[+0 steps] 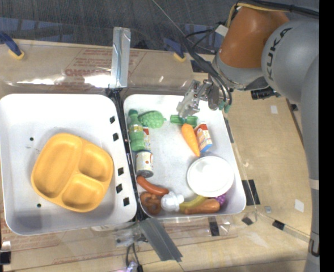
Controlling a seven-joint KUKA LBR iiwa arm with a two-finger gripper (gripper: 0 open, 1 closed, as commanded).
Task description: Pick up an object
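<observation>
Toy carrot: an orange plastic carrot with a green leafy top point(189, 136) lies in the far right part of the right-hand bin, its green top pointing far and its tip pointing near, just beside a small red-and-white labelled bottle point(203, 139) on its right.
Gripper: the silver two-finger gripper point(187, 109) hangs over the far right corner of the right bin, directly above the carrot's green top; whether its fingers are parted or closed cannot be told from this angle, and nothing is seen held between them.
Arm: the grey arm with its orange band point(247, 35) reaches in from the far right, black cables trailing behind it.
Right bin: the shallow white bin point(168, 152) also carries a green knobbly toy vegetable point(151, 119) near its far left, a green bottle point(137, 136) and a small labelled can point(144, 163) along its left wall, a round white lid-like disc point(210, 175) on the right, and a red sausage point(152, 185), a brown piece and a yellow-green banana point(192, 203) crowded along the near edge.
Left bin: the second white bin point(19, 208) holds a yellow plastic sectioned plate point(71, 171), lying flat near its centre.
Bench: a tan board surface point(269, 169) bears both bins side by side.
</observation>
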